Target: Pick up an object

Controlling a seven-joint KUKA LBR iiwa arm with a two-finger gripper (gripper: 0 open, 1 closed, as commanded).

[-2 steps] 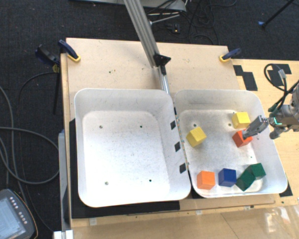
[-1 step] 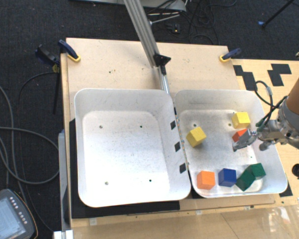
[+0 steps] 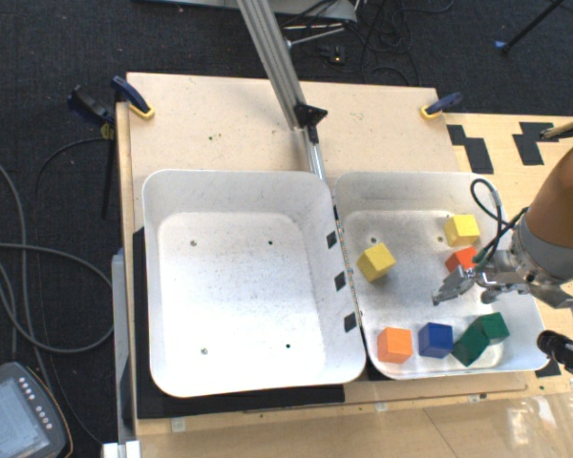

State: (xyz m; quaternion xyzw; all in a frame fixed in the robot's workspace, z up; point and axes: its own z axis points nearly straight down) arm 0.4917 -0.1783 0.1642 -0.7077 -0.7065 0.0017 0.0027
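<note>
The right bin point(image 3: 413, 191) holds several blocks: a yellow one point(image 3: 375, 261) near its left side, a second yellow one point(image 3: 462, 228) at the back, a red-orange one point(image 3: 461, 259), an orange one point(image 3: 394, 344), a blue one point(image 3: 436, 340) and a green one point(image 3: 479, 337) along the front. My gripper point(image 3: 468, 295) reaches in from the right and hangs low over the bin's right half, just in front of the red-orange block. Its two fingers stand apart, open, with nothing between them.
The left bin point(image 3: 239, 275) sits beside the right one, their rims meeting at the middle. A slanted metal pole point(image 3: 272, 51) crosses the back of the bench. Cables point(image 3: 38, 256) lie on the floor at the left.
</note>
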